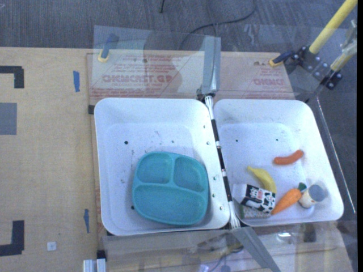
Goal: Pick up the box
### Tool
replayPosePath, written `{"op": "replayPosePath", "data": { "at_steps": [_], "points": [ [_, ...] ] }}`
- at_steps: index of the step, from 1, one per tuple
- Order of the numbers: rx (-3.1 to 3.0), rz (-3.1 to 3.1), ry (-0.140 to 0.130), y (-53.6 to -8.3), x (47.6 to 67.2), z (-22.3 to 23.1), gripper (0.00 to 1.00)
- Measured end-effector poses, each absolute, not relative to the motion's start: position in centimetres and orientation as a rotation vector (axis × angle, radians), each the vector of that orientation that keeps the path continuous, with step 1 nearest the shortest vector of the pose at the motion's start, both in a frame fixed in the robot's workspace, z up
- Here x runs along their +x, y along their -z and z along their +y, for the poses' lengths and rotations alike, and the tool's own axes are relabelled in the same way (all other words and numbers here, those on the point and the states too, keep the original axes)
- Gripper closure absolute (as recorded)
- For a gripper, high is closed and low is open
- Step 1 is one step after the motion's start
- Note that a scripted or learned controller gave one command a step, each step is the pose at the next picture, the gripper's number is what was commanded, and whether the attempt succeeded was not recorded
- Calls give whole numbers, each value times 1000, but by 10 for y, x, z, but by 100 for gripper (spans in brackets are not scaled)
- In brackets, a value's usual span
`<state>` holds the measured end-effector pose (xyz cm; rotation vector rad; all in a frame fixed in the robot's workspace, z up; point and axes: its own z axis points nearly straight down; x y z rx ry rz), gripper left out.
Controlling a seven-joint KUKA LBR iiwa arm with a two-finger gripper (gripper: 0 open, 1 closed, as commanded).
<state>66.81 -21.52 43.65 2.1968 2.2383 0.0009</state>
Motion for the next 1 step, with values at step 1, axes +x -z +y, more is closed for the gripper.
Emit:
{"op": "replayPosePath", "data": {
  "at_steps": [1],
  "points": [
    [2059,2364,-1,-437,668,-220,100]
  ]
}}
